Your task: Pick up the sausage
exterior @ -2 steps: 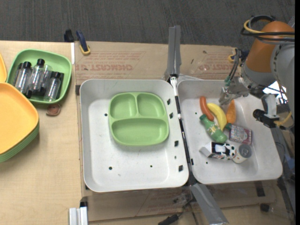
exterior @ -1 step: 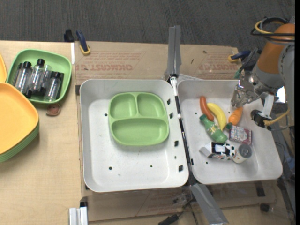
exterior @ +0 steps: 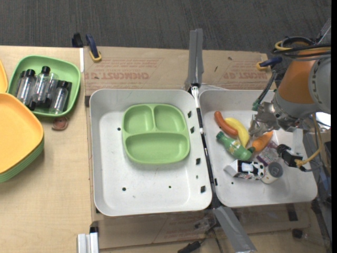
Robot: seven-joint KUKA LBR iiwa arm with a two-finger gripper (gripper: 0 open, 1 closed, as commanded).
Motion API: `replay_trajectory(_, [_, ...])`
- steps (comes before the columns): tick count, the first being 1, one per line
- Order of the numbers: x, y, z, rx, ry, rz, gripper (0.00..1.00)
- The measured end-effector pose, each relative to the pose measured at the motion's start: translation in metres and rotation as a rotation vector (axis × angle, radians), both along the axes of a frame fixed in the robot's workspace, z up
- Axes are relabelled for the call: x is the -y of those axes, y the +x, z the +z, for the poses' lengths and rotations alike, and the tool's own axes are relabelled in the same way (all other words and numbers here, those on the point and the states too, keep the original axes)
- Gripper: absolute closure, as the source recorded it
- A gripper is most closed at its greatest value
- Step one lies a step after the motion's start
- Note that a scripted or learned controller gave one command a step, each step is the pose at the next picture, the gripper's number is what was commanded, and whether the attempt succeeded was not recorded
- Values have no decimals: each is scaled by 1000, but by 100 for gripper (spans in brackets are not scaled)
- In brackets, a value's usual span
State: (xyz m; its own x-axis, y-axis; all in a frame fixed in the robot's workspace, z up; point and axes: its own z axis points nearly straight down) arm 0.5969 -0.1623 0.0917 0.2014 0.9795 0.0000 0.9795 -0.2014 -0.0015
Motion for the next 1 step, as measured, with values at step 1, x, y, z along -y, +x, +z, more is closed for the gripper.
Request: replay_trajectory(1, [-59,-27,-1,-1,0,155,100])
